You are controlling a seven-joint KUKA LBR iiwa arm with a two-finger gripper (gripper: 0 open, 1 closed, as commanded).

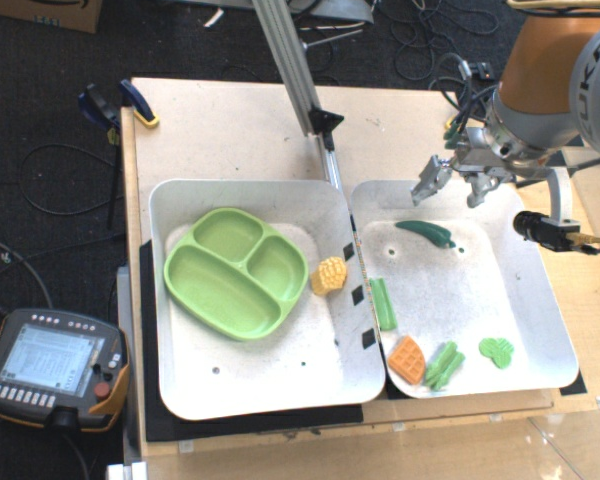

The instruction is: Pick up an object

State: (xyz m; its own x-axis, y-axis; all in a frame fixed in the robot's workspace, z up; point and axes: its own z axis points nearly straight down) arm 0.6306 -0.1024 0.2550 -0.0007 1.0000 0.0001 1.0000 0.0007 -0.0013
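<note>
At the near edge of the right white shallow bin (540, 298), four small plastic toy foods are lying: one orange waffle-patterned wedge (407, 359), one green bundle shaped like bean pods (443, 364), one green leafy piece (497, 350), and, a little farther in, one long green stick (382, 303) that is resting along the left wall. Farther back in the same bin, one dark green curved pepper (425, 232) is lying alone on the speckled floor.

In the left white shallow bin (180, 368), one light green divided plastic plate (235, 271) is sitting, and one yellow corn piece (328, 275) is touching or nearly touching its right rim. So the count is six small toys, one plate and two bins.

At the far right, the two-finger gripper (450, 186) of the grey and orange arm is hanging above the far rim of the right bin, with its fingers spread apart and nothing between them. The pepper is the nearest toy, just in front of it.

Judging from this, the task is not far along: no object is grasped or lifted. The descent, the closing and the lift are all left to do.
</note>
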